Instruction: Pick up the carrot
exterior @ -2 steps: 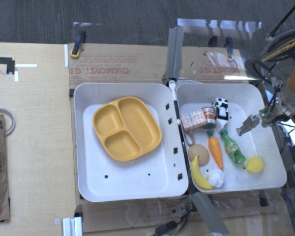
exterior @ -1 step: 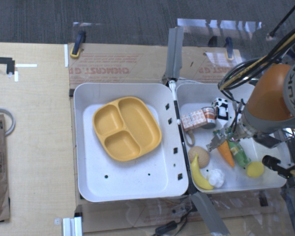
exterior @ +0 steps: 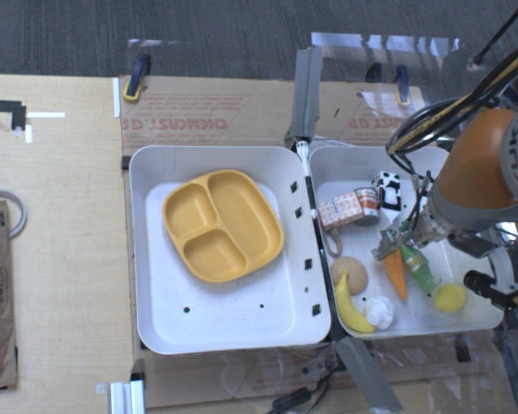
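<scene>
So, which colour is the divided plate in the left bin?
The divided plate is yellow, plain with no pattern, seen best in the camera view.

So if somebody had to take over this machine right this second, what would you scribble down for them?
Gripper: down in the right bin, right at the leafy top of the carrot; whether the jaws are open or shut can't be seen.
Carrot: lying on the bin floor, tip pointing toward the front, between the green bottle and the banana.
Done: arm has reached the carrot.
Left: confirm the grip, then lift it. Yellow divided plate sits in the left bin.
</scene>
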